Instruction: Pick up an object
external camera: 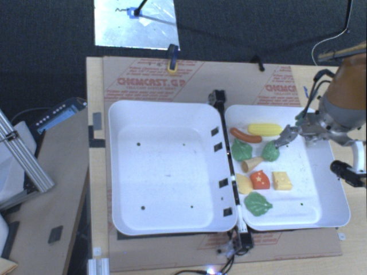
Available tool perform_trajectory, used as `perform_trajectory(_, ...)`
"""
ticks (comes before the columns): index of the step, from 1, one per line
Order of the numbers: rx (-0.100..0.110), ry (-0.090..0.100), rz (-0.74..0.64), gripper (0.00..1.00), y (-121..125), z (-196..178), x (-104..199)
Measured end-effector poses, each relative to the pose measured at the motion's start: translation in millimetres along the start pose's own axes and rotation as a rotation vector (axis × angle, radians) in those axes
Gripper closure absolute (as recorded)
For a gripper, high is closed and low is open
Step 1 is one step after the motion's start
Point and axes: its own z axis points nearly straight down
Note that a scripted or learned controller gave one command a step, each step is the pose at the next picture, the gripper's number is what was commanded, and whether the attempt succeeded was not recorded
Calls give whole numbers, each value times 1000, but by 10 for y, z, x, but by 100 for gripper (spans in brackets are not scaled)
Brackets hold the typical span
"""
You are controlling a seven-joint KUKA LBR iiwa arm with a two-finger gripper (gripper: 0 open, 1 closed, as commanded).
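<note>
The right bin [335, 211] holds several toy foods. A yellow corn cob [264, 129] and a red sausage [245, 135] lie at the back. Below them are a green vegetable [241, 150], a small green broccoli [270, 152] and a tan cone [251, 164]. Toward the front lie a red piece [260, 179], a yellow cheese block [281, 180], a pale yellow piece [244, 184] and a green leaf [257, 203]. My gripper [285, 137] reaches in from the right, its tip just above and right of the broccoli, close to it or touching it.
The left bin [166, 105] stands beside the right one, with a black hinged divider [225, 153] between them. A yellow clamp [172, 66] sits at the bench's back edge. The arm's grey body and orange band [347, 90] overhang the right bin's right side.
</note>
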Motion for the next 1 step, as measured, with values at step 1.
perform_trajectory(1,-4,0,0,0,-3,1025,292)
